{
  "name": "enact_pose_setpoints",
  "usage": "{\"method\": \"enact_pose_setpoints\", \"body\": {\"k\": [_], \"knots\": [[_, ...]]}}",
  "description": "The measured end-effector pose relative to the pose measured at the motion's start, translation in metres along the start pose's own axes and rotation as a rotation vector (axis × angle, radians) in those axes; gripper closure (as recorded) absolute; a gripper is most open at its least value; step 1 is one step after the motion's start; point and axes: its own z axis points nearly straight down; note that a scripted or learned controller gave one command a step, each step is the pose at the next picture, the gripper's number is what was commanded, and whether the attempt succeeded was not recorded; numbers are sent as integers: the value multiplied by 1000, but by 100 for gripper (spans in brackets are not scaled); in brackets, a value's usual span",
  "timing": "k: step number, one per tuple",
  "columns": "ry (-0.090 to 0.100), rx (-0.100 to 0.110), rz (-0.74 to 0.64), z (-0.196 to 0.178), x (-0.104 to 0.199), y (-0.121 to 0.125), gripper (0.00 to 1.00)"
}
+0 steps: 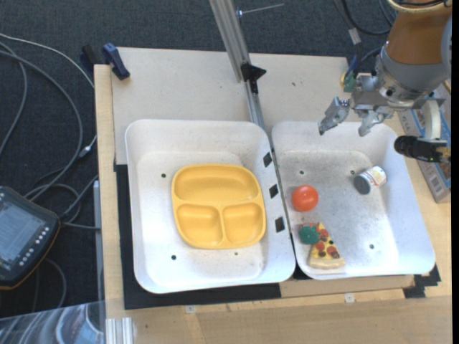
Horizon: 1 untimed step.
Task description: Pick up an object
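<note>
The right bin [401, 228] holds a red-orange ball [305, 198], a small silver can lying on its side [368, 179], a green toy piece [310, 233] and a toy pizza slice [325, 250]. My gripper [351, 120] hangs above the bin's far rim, open, with nothing between its fingers. It is up and to the left of the can, and well behind the ball.
The left bin [147, 192] carries a yellow divided plate [217, 206]. A slanted metal pole [233, 31] rises between the bins at the back. A blue clamp [116, 60] sits on the bench's far left corner. Cables and a pendant [21, 235] lie on the floor to the left.
</note>
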Motion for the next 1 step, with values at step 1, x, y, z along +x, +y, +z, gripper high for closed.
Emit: {"method": "enact_pose_setpoints", "body": {"k": [1], "knots": [[0, 0, 0, 0, 0, 0, 0]]}}
